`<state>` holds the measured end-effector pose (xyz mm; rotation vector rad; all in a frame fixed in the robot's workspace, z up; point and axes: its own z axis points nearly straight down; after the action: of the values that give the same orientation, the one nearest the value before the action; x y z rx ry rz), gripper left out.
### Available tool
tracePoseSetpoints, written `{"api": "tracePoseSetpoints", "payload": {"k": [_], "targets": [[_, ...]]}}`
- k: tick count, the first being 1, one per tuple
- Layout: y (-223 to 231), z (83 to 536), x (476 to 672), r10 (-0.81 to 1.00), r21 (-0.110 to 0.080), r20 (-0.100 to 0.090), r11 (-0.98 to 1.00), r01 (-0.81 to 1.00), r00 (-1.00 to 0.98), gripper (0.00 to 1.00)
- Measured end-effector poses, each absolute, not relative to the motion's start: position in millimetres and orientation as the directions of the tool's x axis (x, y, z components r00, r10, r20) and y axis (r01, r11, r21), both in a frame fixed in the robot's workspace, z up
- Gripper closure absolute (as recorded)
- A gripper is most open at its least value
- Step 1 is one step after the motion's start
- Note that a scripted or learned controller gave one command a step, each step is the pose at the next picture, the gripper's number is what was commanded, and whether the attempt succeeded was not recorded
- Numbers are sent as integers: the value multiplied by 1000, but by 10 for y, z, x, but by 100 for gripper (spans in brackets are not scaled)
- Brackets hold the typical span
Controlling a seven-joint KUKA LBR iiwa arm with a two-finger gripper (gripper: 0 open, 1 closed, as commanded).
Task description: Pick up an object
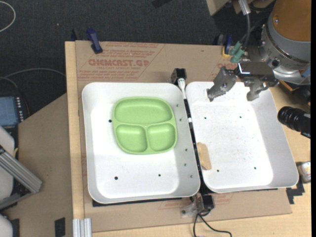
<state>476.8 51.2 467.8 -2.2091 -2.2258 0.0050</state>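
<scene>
Two shallow white bins side by side on a brown cardboard sheet [123, 58] covering the tabletop [296, 147].

Left bin [98, 172]: holds a green divided plate [144, 125] (one long compartment toward the far side, two smaller ones toward the near side). Plate lying flat, in the far half of the bin, apart from all four walls.

Right bin [247, 152]: holds a small tan wooden piece [203, 156], lying flat against the left wall, just beside the seam between the bins, in the near half. Floor of this bin speckled with fine dark specks.

Arm entering from the upper right, orange band visible above the grey wrist. Gripper [232, 89] positioned over the far edge of the right bin. Fingers [217, 90] spread apart, one toward the left and one toward the right, with nothing between them. Well apart from the wooden piece and from the plate.

Black clips at the seam between the bins: one at the far end [178, 75], one at the near end [205, 201]. Blue clamp [94, 40] on the far left corner of the cardboard sheet.
</scene>
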Motion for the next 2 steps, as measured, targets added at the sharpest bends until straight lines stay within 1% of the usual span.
{"api": "tracePoseSetpoints", "payload": {"k": [1,2], "targets": [[477,4802,4799,1000,2,0,1,1000,-1,100],[1063,4647,4787,1000,-5,0,7,1000,-7,100]]}}
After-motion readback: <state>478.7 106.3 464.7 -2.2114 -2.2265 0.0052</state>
